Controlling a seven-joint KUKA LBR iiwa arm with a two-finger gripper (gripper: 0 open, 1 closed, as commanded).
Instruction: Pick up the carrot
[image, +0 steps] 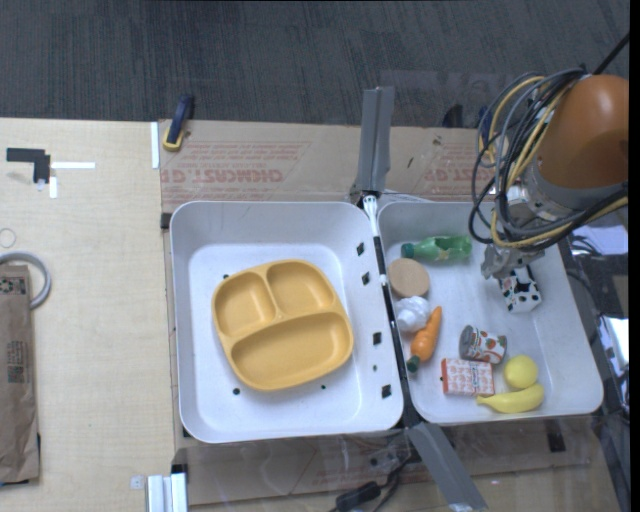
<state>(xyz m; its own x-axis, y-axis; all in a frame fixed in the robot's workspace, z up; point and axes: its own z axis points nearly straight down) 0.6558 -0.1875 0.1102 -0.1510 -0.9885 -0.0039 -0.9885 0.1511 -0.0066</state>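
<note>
The carrot (427, 335), orange with a green stub at its lower end, lies tilted along the left side of the right bin (575, 330), just below a small white lump (411, 315). My gripper (503, 266) hangs over the upper right part of that bin, under a bundle of cables, well to the right of and above the carrot. A small black-and-white spotted thing (521, 291) sits right below the gripper. Nothing links the gripper to the carrot.
A green bottle (437, 249) and a tan disc (408, 277) lie above the carrot. A can (483, 345), a red box (467, 378), a lemon (521, 372) and a banana (512, 401) lie to its right. The left bin (190, 330) holds a yellow divided plate (283, 323).
</note>
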